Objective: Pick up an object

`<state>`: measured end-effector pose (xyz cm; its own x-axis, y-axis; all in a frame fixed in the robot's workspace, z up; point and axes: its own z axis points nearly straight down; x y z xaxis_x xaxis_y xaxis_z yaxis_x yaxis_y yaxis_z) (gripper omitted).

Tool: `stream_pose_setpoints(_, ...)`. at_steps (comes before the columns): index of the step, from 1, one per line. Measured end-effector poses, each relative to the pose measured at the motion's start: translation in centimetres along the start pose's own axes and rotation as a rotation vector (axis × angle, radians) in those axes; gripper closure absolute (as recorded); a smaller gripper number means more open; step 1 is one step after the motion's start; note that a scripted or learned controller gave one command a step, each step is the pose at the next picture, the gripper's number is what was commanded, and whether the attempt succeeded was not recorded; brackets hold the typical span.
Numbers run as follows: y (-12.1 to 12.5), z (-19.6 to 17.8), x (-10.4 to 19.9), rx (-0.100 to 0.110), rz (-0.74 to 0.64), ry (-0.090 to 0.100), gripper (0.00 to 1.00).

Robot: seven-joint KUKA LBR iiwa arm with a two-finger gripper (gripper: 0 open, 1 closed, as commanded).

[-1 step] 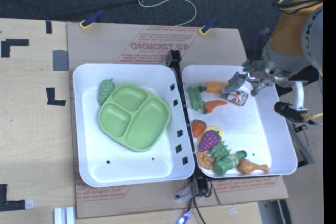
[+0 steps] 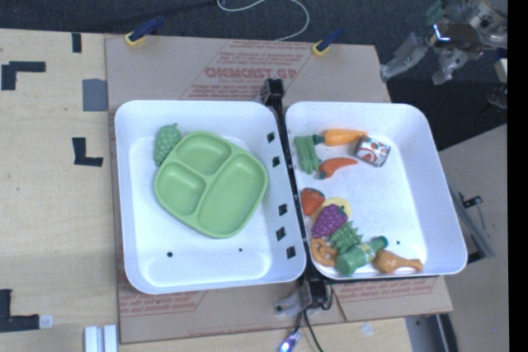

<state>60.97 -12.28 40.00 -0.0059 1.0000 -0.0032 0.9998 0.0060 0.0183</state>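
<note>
orange toy carrot (image 2: 343,137) is lying near the top of the right bin (image 2: 417,177), just beside a small can (image 2: 372,151) and green beans (image 2: 306,153). purple grapes (image 2: 327,220) and a green vegetable piece (image 2: 356,256) are crowding the bin's lower left part. left bin (image 2: 140,202) is carrying a green divided plate (image 2: 211,184). gripper (image 2: 422,60) is hovering above the table, well apart from both bins, fingers spread open and gripping nothing.
</note>
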Motion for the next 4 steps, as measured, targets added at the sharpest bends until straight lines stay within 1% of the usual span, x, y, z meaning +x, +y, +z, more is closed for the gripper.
stream_pose_setpoints(1,-6.0,-14.7,1.4,-0.001,0.003,0.0,0.0)
stream_pose_setpoints(2,-5.8,-14.6,1.4,0.018,0.004,0.0,1.0)
stream_pose_setpoints(3,-10.3,-13.7,-4.9,0.019,0.013,0.001,1.0)
stream_pose_setpoints(4,-12.8,-2.8,-9.3,0.03,0.012,0.005,1.0)
